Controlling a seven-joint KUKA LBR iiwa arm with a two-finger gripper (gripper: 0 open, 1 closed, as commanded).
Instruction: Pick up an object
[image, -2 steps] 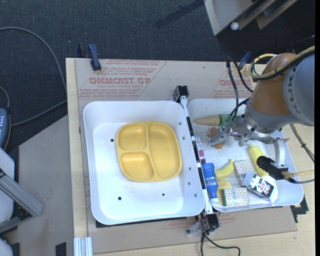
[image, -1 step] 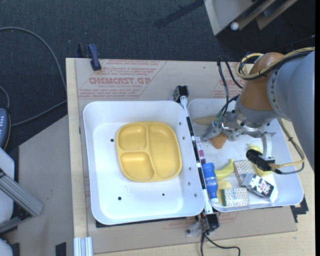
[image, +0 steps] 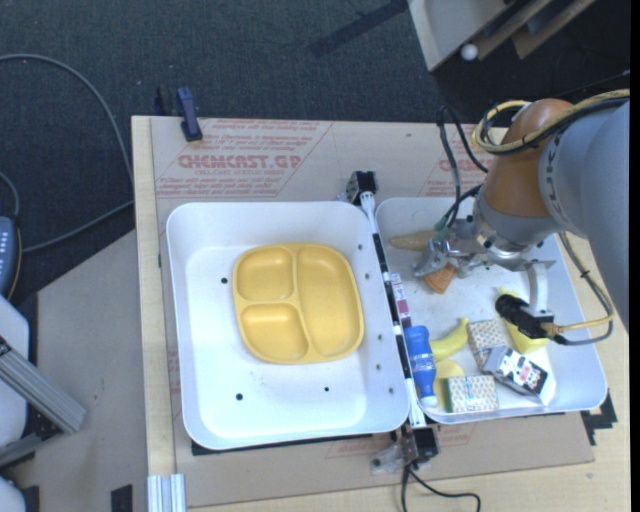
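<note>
The little box with green on it (image: 470, 393) sits closest to us, at the front of the right bin (image: 590, 385). I use this box as my marker for all the places. Just left of it stands a blue bottle (image: 418, 358), tight against the bin's left wall. Just behind it lies a yellow banana (image: 452, 338). To its right lies a black and white packet (image: 523, 373), and a small checked box (image: 487, 335) lies behind and a bit to the right.

Far behind the green box, near the back of the same bin, the pincer (image: 440, 257) hangs low over a small orange-brown thing (image: 439, 279). I cannot tell if the pincer is spread or pressed together, because its tips are too small and dark to read. Nothing clearly sits between them.

I think this is the reaching step, just before the grab. The orange-brown thing lies right under the pincer, a tiny bit toward the green box. The next move needs the pincer to go down around it and squeeze, then lift straight up.

Well to the left of the green box, a yellow tray (image: 298, 302) rests in the left bin (image: 200, 300).
</note>
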